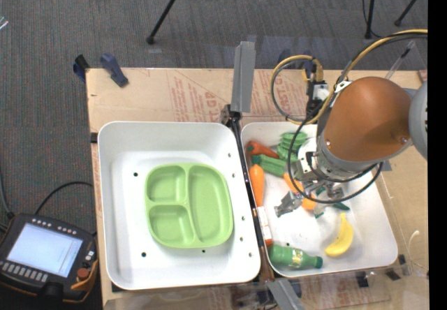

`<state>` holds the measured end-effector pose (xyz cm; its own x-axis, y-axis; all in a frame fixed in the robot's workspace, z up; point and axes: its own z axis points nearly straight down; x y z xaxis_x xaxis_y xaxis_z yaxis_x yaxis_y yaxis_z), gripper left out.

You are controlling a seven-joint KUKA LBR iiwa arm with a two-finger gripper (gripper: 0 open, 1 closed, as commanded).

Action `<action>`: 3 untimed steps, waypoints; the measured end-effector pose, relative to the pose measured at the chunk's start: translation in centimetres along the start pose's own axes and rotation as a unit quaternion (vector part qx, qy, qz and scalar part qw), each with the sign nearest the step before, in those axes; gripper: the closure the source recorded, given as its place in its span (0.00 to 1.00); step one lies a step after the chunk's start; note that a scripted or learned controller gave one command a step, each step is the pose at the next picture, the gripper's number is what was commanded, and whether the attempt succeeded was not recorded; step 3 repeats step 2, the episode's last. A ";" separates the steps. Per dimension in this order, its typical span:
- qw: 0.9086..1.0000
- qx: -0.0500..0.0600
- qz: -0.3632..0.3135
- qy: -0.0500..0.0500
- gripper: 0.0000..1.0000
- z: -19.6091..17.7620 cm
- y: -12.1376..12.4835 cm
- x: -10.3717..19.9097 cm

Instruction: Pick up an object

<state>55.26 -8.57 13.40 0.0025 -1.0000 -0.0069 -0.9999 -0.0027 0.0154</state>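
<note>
Hovering over the right bin (383,232), our gripper (299,202) sits beside the carrot (257,184); whether it's clenched, we cannot tell. Crowded toys risk a glancing miss.

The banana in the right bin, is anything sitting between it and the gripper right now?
Nothing visible does. The banana lies on bare bin floor near the right bin's front corner, and the gripper hangs up and to the left of it, over an orange piece. The green bottle lies off to the side along the front wall.
</note>
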 end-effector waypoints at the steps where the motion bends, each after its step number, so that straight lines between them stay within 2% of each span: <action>1: 0.999 0.013 -0.040 0.004 0.00 4.0 -4.6 2.0; 2: 0.999 0.006 0.044 0.001 0.00 4.8 3.2 2.1; 3: 0.999 0.006 0.044 0.001 0.00 4.8 3.2 2.1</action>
